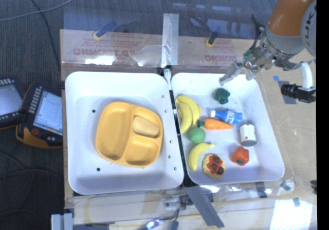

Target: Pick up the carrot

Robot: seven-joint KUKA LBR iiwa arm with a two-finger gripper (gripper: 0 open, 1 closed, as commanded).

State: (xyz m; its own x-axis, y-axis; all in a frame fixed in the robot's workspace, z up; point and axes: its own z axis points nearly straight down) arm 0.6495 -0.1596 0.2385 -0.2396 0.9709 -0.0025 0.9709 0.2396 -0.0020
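Camera view: claw (232, 75) over right bin's (271, 136) far edge, grip state can't be told.
One carrot (217, 125) lies below the claw toward the bin's middle, touching one blue bottle (226, 116); one dark green piece (222, 95) sits between. Counted: two bananas (187, 112), one lime (196, 134), one white cup (247, 134), one red pepper (240, 155), one pizza slice (213, 165). Left bin (82, 121): one yellow tray (129, 133).

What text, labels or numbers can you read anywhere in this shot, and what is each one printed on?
No text can be read.
Red print on the cardboard behind the bins: mirrored and blurred, unreadable.
Red print on the cardboard behind the right bin: same, unreadable.
Blue bottle next to the carrot: label too small to read.
Screen of the handheld pendant left of the bins: lit, content too small to read.
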